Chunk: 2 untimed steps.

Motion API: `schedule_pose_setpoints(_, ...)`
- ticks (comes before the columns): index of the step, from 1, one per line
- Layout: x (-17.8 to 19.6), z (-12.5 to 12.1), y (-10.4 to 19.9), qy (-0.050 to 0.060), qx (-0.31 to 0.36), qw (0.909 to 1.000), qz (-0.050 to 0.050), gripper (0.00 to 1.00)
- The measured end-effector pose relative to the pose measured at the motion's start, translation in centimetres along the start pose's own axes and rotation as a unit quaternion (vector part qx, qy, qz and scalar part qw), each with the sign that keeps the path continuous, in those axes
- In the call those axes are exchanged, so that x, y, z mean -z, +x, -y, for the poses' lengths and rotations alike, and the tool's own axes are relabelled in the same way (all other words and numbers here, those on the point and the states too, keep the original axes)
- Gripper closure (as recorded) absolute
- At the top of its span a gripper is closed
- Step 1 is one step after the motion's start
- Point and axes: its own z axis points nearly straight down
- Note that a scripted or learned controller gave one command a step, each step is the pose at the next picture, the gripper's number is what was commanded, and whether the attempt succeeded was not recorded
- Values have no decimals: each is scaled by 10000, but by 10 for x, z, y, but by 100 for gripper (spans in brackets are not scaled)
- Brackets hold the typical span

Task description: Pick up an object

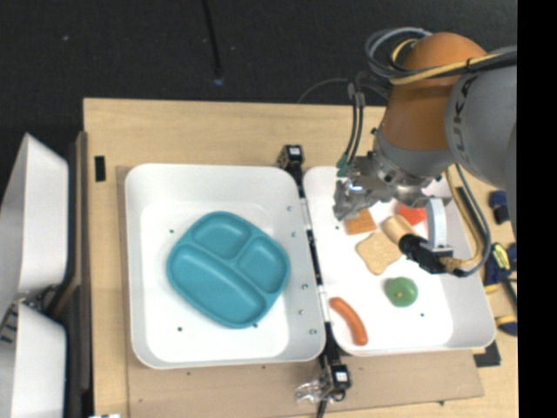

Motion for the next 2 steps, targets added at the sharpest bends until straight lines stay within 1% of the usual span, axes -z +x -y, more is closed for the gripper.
schedule_pose_setpoints(1,7,12,57,4,4,10000,0,100)
schedule_pose_setpoints(2,-5,20,108,9,4,10000,2,100)
